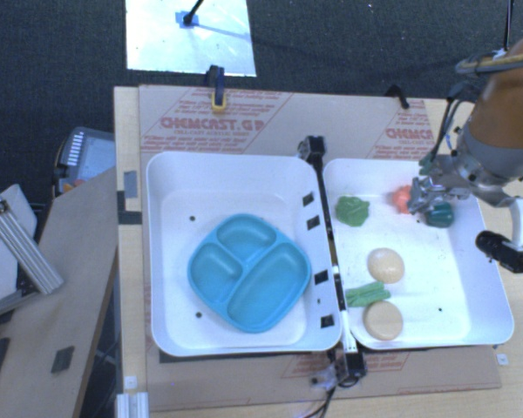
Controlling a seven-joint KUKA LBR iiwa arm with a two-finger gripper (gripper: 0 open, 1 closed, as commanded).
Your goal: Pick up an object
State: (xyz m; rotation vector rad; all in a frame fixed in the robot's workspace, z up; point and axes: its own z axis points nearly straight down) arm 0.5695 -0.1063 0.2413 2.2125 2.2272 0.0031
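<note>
The right bin (479,320) holds a green leafy toy (353,210), an orange-red item (402,198), a dark teal item (439,216), a cream round piece (385,265), a green strip (367,294) and a tan round piece (383,320). My gripper (425,194) hangs over the bin's far right part, its metal fingers down between the orange-red item and the teal one. The grey arm with its orange band (506,103) comes in from the upper right. The fingertips are too small and cluttered to read.
The left bin (170,190) contains a blue divided plate (247,271). A black divider (322,233) with clips runs between the bins. Cardboard (244,120) lies under both bins. A black fixture (506,251) sticks in at the right bin's edge.
</note>
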